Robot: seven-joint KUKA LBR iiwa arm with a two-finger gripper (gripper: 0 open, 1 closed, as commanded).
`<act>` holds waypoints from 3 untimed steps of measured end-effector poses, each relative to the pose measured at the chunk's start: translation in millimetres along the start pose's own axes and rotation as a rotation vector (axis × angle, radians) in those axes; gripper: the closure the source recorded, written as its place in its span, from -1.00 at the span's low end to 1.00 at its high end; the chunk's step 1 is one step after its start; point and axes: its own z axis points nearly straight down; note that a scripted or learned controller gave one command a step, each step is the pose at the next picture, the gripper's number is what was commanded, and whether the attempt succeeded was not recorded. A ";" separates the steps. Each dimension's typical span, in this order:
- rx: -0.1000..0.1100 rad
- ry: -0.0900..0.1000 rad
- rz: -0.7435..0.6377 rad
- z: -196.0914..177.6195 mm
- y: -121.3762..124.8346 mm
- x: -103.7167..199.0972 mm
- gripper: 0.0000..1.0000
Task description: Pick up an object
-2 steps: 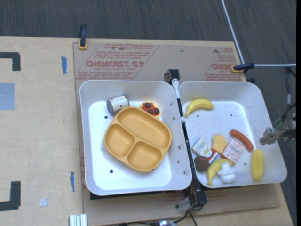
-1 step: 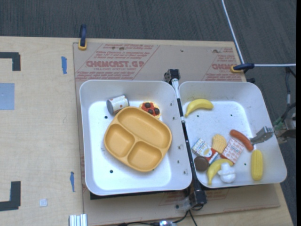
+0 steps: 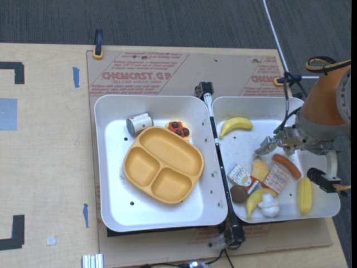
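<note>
Overhead, the arm (image 3: 326,102) leans over the right bin (image 3: 245,108), fingers (image 3: 266,146) spread above bare floor

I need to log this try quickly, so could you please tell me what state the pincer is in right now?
Pincer: over the right bin, above the hot dog; open or closed cannot be told, and nothing visibly held.

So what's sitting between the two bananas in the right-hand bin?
In the camera view, a hot dog and small snack packets lie between the upper banana and lower-right banana.
</note>
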 end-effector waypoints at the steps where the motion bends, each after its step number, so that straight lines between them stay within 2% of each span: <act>1: 0.001 0.002 0.000 -0.5 -16.5 57.0 -1.00; 2: -0.001 0.000 0.001 -0.4 -2.8 76.4 -1.00; 3: 0.001 0.000 0.002 -0.7 -8.6 79.5 -1.00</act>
